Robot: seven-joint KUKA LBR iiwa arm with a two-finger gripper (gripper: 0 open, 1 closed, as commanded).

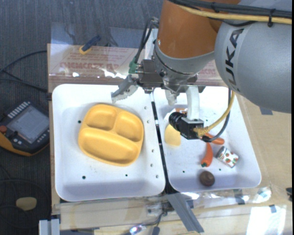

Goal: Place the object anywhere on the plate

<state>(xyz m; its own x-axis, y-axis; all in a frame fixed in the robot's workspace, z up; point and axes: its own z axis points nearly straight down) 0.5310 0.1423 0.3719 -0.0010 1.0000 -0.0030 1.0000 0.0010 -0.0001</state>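
Observation:
A yellow plate [110,133] with three compartments lies in the left bin [68,180]. In the right bin [245,175] are a pale yellow wedge [173,137], an orange carrot [207,154], a brown round piece [207,178] and a small white and red piece [228,157]. My gripper [147,95] hangs over the far end of the divider between the bins. Its fingers are spread, one over the left bin's far edge and one over the right bin, with nothing between them. It stands beyond the plate's far right corner.
The arm's grey and orange body covers the far part of the right bin. A handheld control unit [19,126] and cables lie on the floor to the left. A taped sheet [93,65] sits behind the bins.

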